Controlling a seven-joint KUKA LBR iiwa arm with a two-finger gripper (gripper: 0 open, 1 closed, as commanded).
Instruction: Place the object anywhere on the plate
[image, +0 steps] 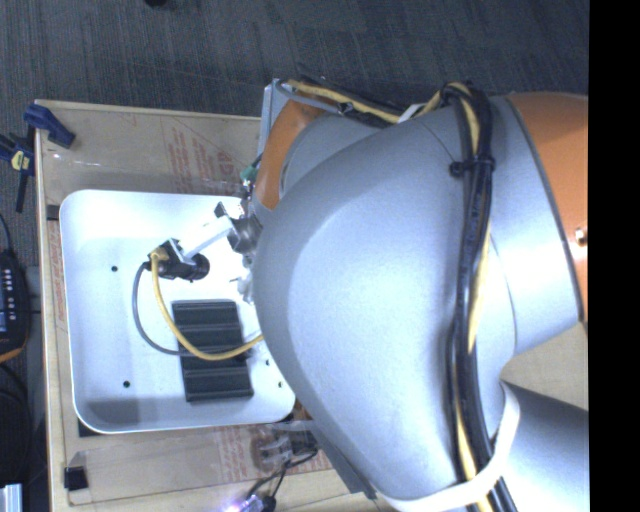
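The grey arm (400, 300), with its orange band (555, 200) at the right, hangs close under the camera and covers the right bin and the right part of the left bin. Past its left edge, my gripper (211, 350) appears as a black ribbed block low over the floor of the left white bin (100, 300). A yellow cable (160, 310) and a grey one loop around it to a black connector (185, 265). Whatever lies under the arm is hidden.
The left bin's bare white floor spreads left of the gripper, with its rim near the wooden bench frame (150, 130). A blue clamp (45, 122) sits on the bench's far left corner. Loose wires (285, 455) lie at the front edge.
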